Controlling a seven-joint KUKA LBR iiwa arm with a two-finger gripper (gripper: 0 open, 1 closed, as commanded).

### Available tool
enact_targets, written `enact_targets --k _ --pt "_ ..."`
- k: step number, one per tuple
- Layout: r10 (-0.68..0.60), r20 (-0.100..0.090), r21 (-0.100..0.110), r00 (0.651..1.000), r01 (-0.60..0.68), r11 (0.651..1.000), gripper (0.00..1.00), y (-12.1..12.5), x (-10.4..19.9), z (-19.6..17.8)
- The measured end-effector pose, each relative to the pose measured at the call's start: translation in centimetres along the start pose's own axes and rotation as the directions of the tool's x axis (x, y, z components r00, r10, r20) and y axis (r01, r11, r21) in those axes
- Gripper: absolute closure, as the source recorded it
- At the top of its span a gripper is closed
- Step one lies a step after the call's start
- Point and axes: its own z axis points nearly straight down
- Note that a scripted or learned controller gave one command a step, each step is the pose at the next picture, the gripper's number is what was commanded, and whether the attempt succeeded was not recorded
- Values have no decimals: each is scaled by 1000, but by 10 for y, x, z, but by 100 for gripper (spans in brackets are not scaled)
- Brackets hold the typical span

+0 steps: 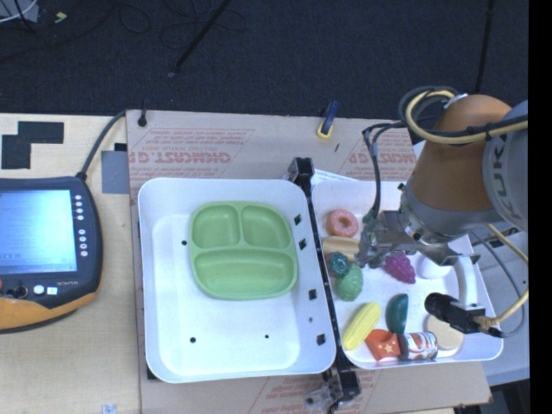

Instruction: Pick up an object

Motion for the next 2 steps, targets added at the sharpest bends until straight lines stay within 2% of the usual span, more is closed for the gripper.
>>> enact_targets --k 1,2 --pt "1 1 2 1000 -1 1000 100 8 52 11" --pt "3 2 -1 1000 -3 1000 100 0 79 -8"
